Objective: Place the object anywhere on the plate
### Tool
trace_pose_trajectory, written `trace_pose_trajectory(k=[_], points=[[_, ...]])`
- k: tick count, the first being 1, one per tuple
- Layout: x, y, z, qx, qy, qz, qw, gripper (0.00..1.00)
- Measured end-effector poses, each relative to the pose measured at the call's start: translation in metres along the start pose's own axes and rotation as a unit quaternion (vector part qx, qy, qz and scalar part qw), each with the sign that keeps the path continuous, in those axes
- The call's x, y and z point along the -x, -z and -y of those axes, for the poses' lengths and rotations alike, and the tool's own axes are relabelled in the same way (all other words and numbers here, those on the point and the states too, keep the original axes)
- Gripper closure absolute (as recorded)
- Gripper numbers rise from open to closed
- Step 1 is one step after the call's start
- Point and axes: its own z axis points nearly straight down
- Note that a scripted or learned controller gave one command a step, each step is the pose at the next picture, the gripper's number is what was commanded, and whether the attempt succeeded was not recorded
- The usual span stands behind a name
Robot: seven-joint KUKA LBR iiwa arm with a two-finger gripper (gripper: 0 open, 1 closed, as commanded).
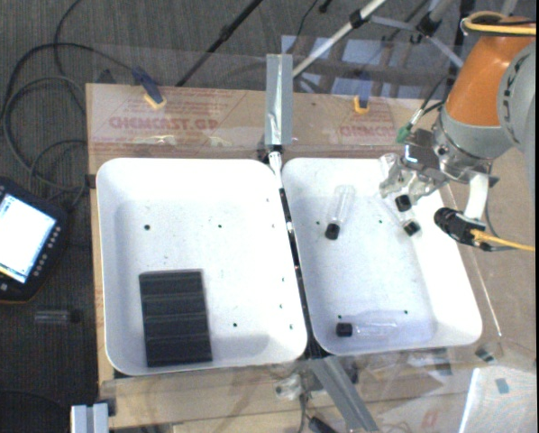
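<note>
Two-finger gripper point(406, 215) hovers over right white bin point(450, 318), upper right part, black-tipped fingers apart, nothing between them. Clear plastic tube with black cap point(338, 211) lies just left of it; second clear capped tube point(369, 328) near front wall. Black ribbed rectangular plate point(174, 317) in left white bin point(116, 242).

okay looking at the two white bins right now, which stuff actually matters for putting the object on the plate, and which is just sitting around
Belongs to the job:
- clear tube with black cap, right bin
- second clear tube, right bin's near edge
- black ridged plate, left bin
- gripper, over the right bin

Just lying about:
- handheld screen pendant, left of the bench
- cables on the floor
- orange clips at the bench's far edge
</note>
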Motion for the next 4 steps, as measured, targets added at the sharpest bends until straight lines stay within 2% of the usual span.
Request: trace_pose_trajectory(k=[1,2,3,4], points=[[-0.044,-0.007,0.03,0.0,0.043,-0.001,0.9991,1.0],[-0.134,-0.034,0.07,-0.001,0.11,-0.002,0.9939,1.0],[-0.179,-0.033,0.139,-0.001,0.104,-0.001,0.9946,1.0],[-0.252,-0.003,0.19,0.0,0.119,-0.001,0.9929,1.0]])
